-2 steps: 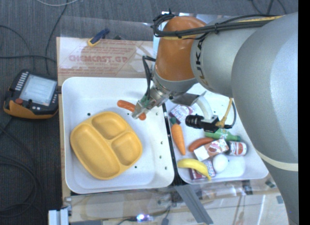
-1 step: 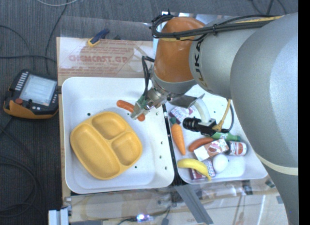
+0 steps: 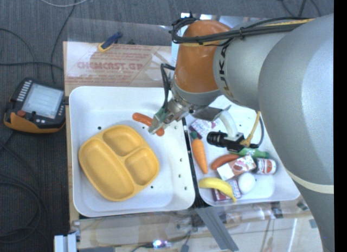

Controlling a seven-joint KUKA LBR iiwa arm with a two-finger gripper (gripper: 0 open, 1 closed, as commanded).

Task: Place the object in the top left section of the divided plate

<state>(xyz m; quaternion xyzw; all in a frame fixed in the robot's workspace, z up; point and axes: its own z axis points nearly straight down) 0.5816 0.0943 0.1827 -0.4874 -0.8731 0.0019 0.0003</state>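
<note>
The yellow divided plate (image 3: 83, 157) lies in the left bin (image 3: 97, 96), with nothing in its three sections. My gripper (image 3: 158, 124) hangs just past the plate's upper right rim, near the wall between the bins. An orange-red sausage (image 3: 142, 118) passes between its fingers: the longer end sticks out to the left and a short tip shows below at the right. The gripper is shut on it. I cannot tell whether the sausage touches the bin floor.
The right bin (image 3: 282, 191) holds a carrot (image 3: 199, 155), a banana (image 3: 217, 185), a white egg (image 3: 246, 182), a red pepper (image 3: 222, 161), a small can (image 3: 262, 166) and some packets. A teach pendant (image 3: 35, 106) lies on the floor to the left.
</note>
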